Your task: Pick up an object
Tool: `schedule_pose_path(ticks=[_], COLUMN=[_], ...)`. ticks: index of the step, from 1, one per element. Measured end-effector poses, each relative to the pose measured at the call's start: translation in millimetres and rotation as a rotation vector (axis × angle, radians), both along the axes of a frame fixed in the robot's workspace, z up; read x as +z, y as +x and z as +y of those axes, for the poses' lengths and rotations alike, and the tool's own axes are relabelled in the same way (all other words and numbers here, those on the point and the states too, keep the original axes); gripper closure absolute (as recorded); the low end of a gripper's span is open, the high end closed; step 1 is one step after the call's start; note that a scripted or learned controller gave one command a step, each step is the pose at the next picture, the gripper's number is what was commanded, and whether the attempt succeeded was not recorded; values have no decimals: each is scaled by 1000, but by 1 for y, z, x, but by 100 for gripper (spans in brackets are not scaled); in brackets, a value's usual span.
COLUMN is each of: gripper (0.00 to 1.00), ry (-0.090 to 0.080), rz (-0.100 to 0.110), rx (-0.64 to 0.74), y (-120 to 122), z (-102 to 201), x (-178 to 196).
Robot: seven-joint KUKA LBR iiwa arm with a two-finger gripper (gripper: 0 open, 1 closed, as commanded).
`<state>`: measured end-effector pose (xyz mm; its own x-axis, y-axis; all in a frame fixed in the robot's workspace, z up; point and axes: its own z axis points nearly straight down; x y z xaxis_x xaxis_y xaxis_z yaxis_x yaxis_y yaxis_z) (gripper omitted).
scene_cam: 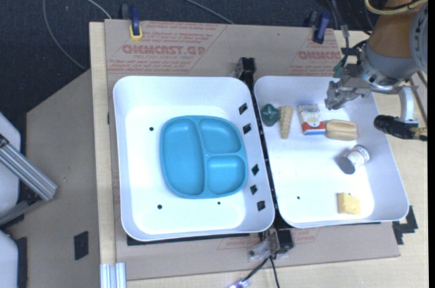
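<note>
Hovering gripper [333,102] at upper right, finger state impossible to tell, needing centring over the bread roll [341,130] before descending.

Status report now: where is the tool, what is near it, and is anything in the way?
Tool low over right white bin, nothing seen held. Nearest: tan bread roll, red-and-white small box. No obstruction seen.

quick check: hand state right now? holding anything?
Hand: open or closed cannot be told at this size. It is over the right bin, above the bread roll; nothing is seen held in it.
</note>
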<state>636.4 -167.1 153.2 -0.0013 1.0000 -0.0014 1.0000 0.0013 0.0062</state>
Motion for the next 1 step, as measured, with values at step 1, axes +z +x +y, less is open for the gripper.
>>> schedule_pose_path(ticks=[1], gripper=[100], ry=[0], rz=[-1], rx=[1], y=[6], z=[9], x=[51])
